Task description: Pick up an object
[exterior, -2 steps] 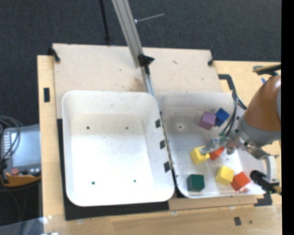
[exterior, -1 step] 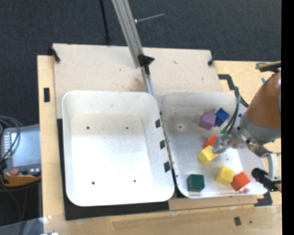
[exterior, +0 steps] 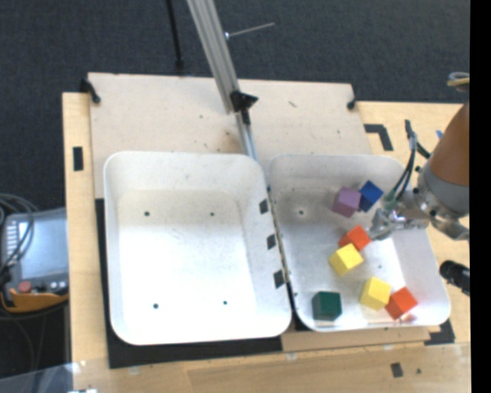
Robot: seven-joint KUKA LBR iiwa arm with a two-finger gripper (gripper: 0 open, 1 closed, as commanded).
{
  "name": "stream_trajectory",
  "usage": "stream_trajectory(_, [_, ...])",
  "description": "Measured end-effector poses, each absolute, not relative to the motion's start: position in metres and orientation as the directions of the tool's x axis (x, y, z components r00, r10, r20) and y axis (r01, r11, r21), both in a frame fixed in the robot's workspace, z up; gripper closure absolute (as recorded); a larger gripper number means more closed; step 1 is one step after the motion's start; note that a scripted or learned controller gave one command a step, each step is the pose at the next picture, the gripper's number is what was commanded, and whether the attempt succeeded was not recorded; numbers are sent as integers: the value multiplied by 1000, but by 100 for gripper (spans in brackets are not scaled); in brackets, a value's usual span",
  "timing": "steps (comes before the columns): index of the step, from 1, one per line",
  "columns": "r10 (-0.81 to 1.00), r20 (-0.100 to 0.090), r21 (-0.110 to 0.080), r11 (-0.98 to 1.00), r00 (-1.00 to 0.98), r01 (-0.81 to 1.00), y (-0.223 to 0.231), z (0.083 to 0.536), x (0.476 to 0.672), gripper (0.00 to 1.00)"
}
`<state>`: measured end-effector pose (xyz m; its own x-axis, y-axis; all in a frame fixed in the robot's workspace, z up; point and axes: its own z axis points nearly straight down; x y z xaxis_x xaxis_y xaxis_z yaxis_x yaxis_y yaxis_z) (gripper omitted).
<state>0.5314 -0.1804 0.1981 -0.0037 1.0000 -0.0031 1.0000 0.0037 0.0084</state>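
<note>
Dark grey carpet all round; wooden bench [exterior: 78, 219] in the middle with a pale board on top and two shallow white bins side by side. An aluminium rail [exterior: 213, 43] slants in from the far edge down to the gap between the bins. At the left edge of the view, off the bench, sits a grey box [exterior: 34, 252] with cables.

Left bin [exterior: 114, 187]: bare white floor with a few dark dots.

Right bin [exterior: 290, 178] holds all the blocks:
- purple block [exterior: 346, 201] and blue block [exterior: 370, 195] touching each other at the far side
- orange block [exterior: 356, 238] mid-bin, with a yellow block [exterior: 346, 259] just beside it on the near side
- second yellow block [exterior: 376, 292] and a red-orange block [exterior: 402, 302] touching, near the right near corner
- dark green block [exterior: 326, 305] against the near wall, apart from the rest

Arm comes in from the right, orange band [exterior: 452, 154] visible above the grey wrist. Gripper [exterior: 385, 223] is low over the right bin, tip just right of the orange block and on the near side of the blue one. Nothing seen between its fingers. Whether they are spread or pressed together: cannot tell, too small and blurred at this angle.
</note>
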Motion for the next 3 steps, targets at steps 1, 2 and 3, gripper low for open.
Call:
stream_trajectory(1, [1000,-3,7,5,-5,1000,-182,242,531,100])
stream_trajectory(2, [1000,-1,4,6,-6,1000,-183,260,532,100])
stream_trajectory(3, [1000,0,4,8,-8,1000,-133,264,543,100])
